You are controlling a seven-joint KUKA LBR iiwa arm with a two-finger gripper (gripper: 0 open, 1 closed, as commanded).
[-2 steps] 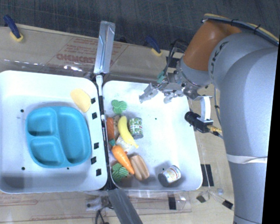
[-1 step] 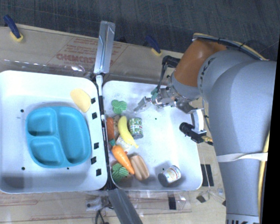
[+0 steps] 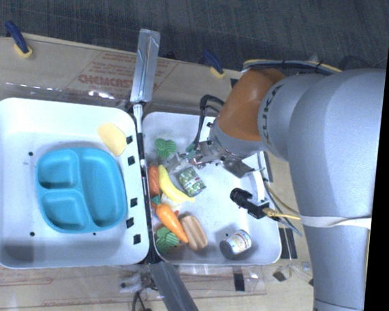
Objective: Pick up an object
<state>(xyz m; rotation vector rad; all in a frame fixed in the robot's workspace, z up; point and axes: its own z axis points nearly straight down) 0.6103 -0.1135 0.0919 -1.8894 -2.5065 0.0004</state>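
My gripper (image 3: 193, 159) reaches down into the right bin (image 3: 267, 251), near its upper middle. Just below it in the view lies a small green-and-white patterned object (image 3: 191, 181). A yellow banana (image 3: 171, 187) rests to the left of that object. A green leafy toy (image 3: 166, 148) lies left of the gripper. Further down are an orange carrot (image 3: 170, 221), a hot dog (image 3: 194, 232) and a small can (image 3: 237, 243). The grey arm with its orange band (image 3: 245, 112) covers the bin's upper right part.
The left bin (image 3: 8, 168) holds a blue divided plate (image 3: 81, 190) and a pale yellow piece (image 3: 112, 138) at its upper right. A second carrot (image 3: 153, 179) and a green toy (image 3: 166, 239) lie along the right bin's left wall. A black part (image 3: 244, 198) juts over the bin.
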